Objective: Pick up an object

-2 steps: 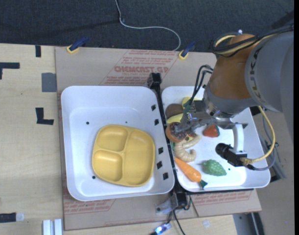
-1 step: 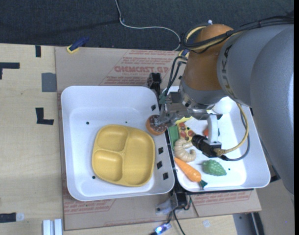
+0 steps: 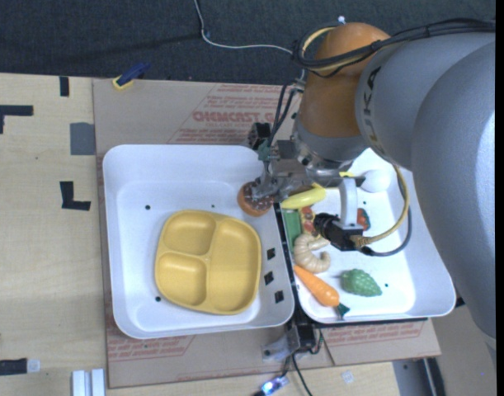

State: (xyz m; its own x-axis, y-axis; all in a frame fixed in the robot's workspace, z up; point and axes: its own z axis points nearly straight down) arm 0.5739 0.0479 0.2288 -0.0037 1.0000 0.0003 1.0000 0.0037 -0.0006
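The objects available for picking lie in two white bins. Right bin (image 3: 433, 291): a yellow banana (image 3: 303, 197) near its upper left corner, directly under the wrist; a pale shrimp-shaped toy (image 3: 313, 254) below it; an orange carrot (image 3: 317, 287) with a dark green tip lying at a slant along the left wall; a green bumpy toy (image 3: 361, 283) to the right of the carrot; a small red item (image 3: 363, 218), partly hidden by a black cable fitting (image 3: 334, 231). Left bin (image 3: 120, 221): a yellow divided plate (image 3: 208, 261) with three compartments, lying flat in the middle, and a small brown round object (image 3: 253, 198) against the right wall near the upper corner.

The gripper (image 3: 272, 181) sits over the divide between the two bins, with the brown round object just beside and below it on the left and the banana just to its right. Whether the fingers are released or clenched cannot be told; the wrist body covers them, and no object is visibly between them.

The arm (image 3: 433, 122), grey with an orange band (image 3: 338, 81), reaches in from the right. Both bins rest on a cardboard sheet (image 3: 169, 114) on the bench.
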